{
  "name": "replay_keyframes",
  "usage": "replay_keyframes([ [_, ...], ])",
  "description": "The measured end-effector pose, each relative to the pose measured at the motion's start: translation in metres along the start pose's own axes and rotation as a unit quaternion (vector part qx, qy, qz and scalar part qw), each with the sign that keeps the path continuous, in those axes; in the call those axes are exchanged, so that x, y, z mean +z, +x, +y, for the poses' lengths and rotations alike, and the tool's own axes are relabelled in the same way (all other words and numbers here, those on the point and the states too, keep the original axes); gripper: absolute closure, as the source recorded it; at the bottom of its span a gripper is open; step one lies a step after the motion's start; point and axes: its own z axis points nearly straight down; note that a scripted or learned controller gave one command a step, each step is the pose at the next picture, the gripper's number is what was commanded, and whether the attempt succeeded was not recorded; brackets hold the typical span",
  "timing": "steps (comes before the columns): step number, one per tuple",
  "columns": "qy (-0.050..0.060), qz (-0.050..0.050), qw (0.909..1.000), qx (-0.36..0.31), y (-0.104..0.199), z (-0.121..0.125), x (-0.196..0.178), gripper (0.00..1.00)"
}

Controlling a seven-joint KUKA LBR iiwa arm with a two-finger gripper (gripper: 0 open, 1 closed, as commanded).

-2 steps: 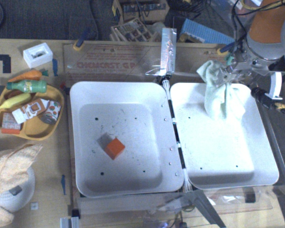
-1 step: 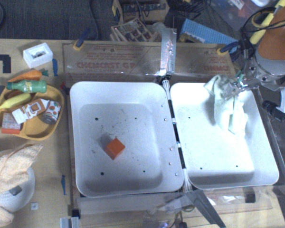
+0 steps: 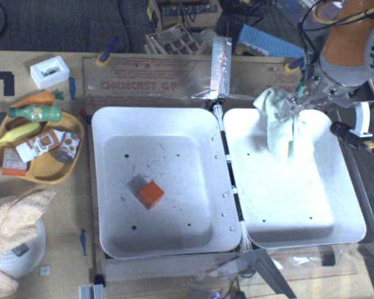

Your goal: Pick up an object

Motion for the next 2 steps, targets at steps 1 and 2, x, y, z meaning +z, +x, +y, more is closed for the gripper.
replay_keyframes([
  [1, 0.000, 0.000, 0.9961, 0.089, 0.021, 0.005, -0.007, 1.00],
  [2, 0.001, 0.000, 1.0000, -0.001, 0.032, 0.009, -0.013, 1.00],
])
